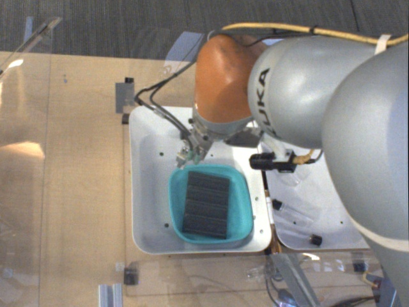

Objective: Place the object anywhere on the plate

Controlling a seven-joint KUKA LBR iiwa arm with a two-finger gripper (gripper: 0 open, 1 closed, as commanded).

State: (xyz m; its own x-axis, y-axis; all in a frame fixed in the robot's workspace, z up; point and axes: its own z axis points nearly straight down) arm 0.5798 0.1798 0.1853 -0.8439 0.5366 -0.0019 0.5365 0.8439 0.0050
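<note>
A dark ridged block (206,204) lay on the teal plate (241,203) in the left bin (148,190). The gripper (188,155) hovered above the plate's upper-left rim; whether it was open could not be told.

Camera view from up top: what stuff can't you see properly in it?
- Pincer: the arm's big orange band covers most of it, so open or shut is unclear.
- Right bin: the grey arm hides most of it.
- Dark ridged block on the teal plate: too blurry to tell what it is.
- Left bin: its far edge is behind the arm.
</note>
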